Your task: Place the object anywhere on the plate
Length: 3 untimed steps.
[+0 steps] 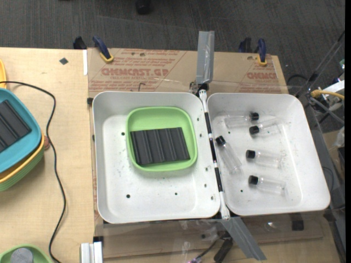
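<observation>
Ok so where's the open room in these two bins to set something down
In the left bin, bare floor runs in front of the green plate and along its left side. The dark ribbed block covers most of the plate. The right bin is crowded: five clear vials lie scattered, leaving only a strip along its front edge.

One fixed camera looks down at a slant from above the bench [49, 201], taking in both white bins [109, 201].
</observation>
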Motion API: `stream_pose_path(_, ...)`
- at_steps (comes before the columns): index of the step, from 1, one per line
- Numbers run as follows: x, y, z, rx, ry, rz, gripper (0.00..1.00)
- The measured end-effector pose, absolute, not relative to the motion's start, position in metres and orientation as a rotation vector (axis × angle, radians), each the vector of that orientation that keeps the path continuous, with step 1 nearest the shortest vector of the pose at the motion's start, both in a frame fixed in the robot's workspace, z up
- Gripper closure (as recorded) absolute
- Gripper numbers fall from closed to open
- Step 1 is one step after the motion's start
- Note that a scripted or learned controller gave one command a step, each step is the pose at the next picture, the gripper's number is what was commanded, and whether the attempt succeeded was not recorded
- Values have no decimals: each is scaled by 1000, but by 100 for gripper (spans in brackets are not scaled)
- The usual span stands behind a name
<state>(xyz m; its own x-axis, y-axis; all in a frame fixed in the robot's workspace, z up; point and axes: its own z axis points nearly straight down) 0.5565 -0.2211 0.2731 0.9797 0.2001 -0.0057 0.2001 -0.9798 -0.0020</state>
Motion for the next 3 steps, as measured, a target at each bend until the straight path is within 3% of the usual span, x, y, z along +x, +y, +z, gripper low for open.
stream_pose_path(1,546,-222,263,-3124,-312,10,0)
stream_pose_path(2,518,-223,292,-3125,-309,8,0)
stream_pose_path(3,503,-222,281,-3125,-309,10,0)
